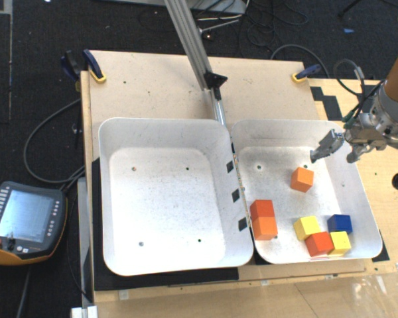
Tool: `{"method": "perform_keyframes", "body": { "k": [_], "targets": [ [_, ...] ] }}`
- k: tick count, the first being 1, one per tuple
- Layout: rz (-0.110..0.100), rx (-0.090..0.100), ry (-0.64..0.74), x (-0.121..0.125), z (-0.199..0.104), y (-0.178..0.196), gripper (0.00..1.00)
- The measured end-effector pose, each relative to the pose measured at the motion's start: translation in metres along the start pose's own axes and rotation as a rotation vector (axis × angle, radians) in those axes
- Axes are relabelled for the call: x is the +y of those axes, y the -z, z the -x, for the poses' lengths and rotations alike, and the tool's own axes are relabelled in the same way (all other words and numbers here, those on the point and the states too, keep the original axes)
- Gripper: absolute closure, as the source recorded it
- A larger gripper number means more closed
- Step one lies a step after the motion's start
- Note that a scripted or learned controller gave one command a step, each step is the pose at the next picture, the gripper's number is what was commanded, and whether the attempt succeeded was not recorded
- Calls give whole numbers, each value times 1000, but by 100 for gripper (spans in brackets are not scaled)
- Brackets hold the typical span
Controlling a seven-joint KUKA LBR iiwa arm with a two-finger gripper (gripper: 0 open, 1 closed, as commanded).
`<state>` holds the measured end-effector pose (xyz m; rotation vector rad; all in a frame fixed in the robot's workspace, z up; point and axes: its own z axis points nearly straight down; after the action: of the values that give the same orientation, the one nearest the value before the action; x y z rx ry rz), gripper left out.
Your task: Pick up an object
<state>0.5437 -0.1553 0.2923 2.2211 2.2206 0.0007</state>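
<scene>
The counter [159, 85] has a pale beige top with small dark specks, and it stands on a dark carpeted floor [26, 78]. Two clamps hold its far edge: a blue and yellow one at the far left corner [93, 66] and another at the far right [306, 73]. A grey metal pole [189, 35] runs at a slant from the far side down to the middle of the counter. Black cables [278, 25] lie on the floor behind. At the near left, a control pendant with a screen [23, 220] rests on the floor.
</scene>
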Motion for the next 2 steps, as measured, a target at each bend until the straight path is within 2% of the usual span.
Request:
{"method": "perform_keyframes", "body": {
  "k": [1,2],
  "targets": [
    [-9,1,-3,8,31,-112,0],
    [7,-2,0,70,64,-198,0]
  ]
}}
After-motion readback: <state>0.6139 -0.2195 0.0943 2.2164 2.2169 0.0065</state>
